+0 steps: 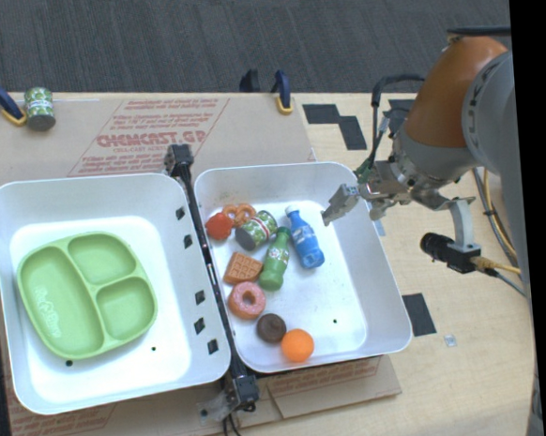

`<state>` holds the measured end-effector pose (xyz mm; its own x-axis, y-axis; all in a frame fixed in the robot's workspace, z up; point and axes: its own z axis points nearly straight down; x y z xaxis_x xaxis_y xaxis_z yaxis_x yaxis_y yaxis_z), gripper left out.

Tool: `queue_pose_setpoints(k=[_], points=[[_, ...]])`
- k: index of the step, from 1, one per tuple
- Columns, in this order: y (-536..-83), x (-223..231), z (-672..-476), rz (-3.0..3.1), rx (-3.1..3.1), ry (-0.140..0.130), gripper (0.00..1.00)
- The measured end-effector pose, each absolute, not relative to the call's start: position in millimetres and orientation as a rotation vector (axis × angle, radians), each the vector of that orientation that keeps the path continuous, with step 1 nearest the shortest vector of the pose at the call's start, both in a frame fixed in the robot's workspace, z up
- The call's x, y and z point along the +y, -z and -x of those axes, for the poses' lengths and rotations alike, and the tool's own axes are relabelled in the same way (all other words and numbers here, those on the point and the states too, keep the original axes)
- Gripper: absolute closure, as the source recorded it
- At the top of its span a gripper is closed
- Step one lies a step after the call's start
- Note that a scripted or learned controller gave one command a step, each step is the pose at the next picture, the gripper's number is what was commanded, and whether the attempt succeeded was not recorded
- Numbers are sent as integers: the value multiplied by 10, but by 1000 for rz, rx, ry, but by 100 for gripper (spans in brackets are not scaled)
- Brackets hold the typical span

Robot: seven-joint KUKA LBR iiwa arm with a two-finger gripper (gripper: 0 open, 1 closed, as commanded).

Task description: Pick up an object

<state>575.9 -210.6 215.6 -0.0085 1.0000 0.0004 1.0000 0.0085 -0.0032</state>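
The claw (340, 204) hangs over the right bin (377, 289), near its far right rim. I cannot tell if it is wide or narrow. The blue bottle (304, 238) lies just left of the claw and a bit nearer us. Its long side runs toward us, slanting right.

Right bin (377, 279) open along its right wall and far edge, toys crowded against its left wall, blue bottle (303, 239) outermost, orange ball (297, 346) near front edge.
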Motion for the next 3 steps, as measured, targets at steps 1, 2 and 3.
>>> queue_pose_setpoints(k=[1,2,3], points=[[-2156,-2106,-5759,2210,-2229,-3,0],[-2156,-2106,-5759,2210,-2229,-3,0],[-2156,-2106,-5759,2210,-2229,-3,0]])
